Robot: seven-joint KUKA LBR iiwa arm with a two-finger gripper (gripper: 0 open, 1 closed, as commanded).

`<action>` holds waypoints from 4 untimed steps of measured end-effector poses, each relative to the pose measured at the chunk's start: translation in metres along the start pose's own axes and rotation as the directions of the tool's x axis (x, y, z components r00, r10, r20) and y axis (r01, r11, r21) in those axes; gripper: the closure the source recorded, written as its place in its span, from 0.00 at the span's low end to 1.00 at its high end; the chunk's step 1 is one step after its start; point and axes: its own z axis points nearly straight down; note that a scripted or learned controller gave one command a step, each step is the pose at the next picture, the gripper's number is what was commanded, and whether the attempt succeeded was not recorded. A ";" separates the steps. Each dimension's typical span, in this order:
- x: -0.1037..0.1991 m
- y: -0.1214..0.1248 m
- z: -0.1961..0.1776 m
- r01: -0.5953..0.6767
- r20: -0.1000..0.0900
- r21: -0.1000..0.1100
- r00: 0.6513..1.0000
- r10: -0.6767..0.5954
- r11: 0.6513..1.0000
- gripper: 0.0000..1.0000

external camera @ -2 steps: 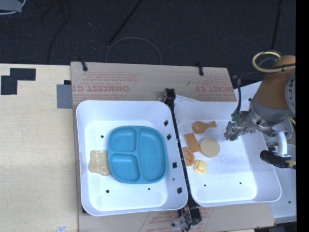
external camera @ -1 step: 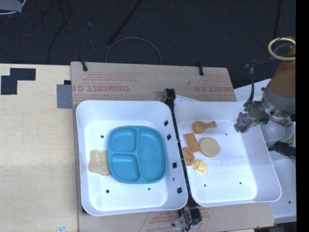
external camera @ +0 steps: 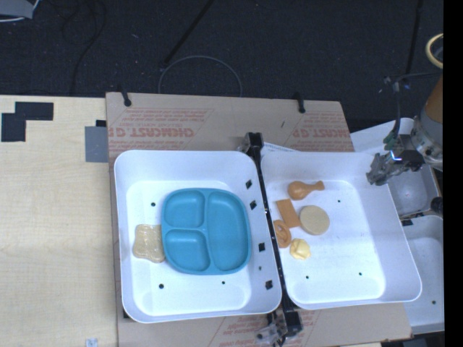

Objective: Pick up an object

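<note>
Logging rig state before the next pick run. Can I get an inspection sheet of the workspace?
Surface: two white bins, left bin and right bin, on a cardboard sheet.
Job's things: in right bin, a tan drumstick toy, round beige disc, orange block, yellow lump.
Clutter: in left bin, blue divided plate, pale toast piece at its left edge.
Grippers: claw above right bin's upper right rim, holding nothing visible.
Cables: loops on dark floor.
Surroundings: wooden bench.
</note>
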 end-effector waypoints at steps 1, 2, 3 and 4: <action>0.000 0.000 -0.015 0.003 -0.002 0.003 1.000 -0.003 1.000 1.00; 0.053 -0.020 -0.001 0.005 -0.005 0.009 1.000 -0.005 1.000 1.00; 0.093 -0.033 0.001 0.004 -0.004 0.008 1.000 -0.004 1.000 1.00; 0.142 -0.046 -0.006 0.005 -0.004 0.008 1.000 -0.005 1.000 1.00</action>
